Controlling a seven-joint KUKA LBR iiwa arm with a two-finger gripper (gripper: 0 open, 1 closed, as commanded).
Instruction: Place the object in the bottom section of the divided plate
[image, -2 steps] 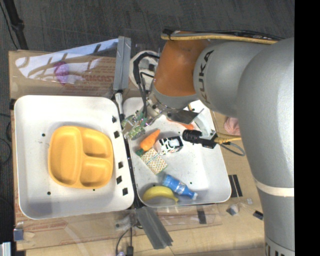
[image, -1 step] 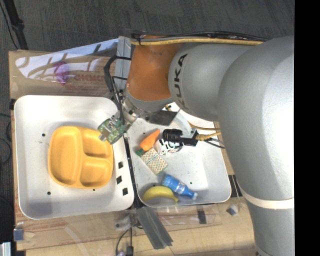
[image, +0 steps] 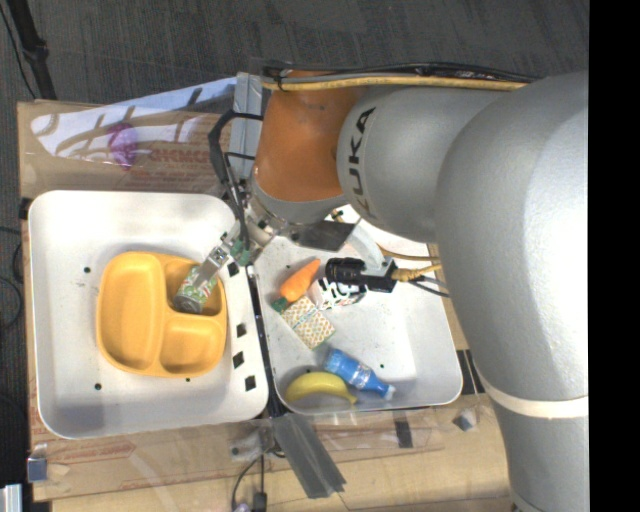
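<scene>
Camera view: the pincer hangs over the yellow divided plate, clamped on a small green patterned object.

Camera view again, closer read: the object sits between the fingers, low over the plate's upper right compartment, right at the ridge above the lower right one. The plate lies in the left bin. My call: the target section lies lower in the picture, so carry it that way past the ridge, keep it level, lower until it nearly rests, then let go. Release here and it lands one compartment short. The right bin keeps a banana, a blue bottle and a carrot, well apart.
</scene>
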